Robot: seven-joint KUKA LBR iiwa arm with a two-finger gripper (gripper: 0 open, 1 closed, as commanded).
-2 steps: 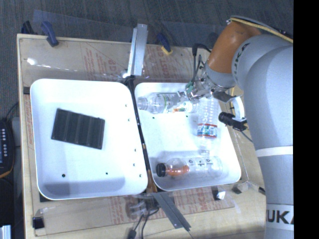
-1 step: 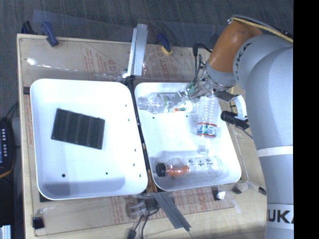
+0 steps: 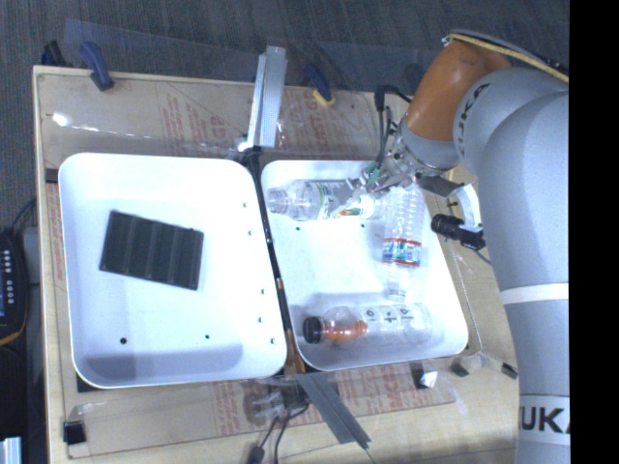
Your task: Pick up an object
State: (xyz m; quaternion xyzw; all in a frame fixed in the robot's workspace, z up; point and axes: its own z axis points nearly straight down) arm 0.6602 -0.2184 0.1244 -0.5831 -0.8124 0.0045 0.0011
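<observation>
Camera view: the end effector (image 3: 375,176), its opening impossible to judge, is seen at the right bin's (image 3: 455,303) far edge beside a clear bottle (image 3: 314,199), so the approach is judged underway, closure being required next.

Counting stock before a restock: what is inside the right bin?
Three clear bottles lie in the right bin; the gripper covers its far corner.

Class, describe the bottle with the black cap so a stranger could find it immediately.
Look in the right bin. Along its near wall lies a clear bottle on its side. Unlike the two other clear bottles, it has a black cap and orange liquid at its neck.
</observation>
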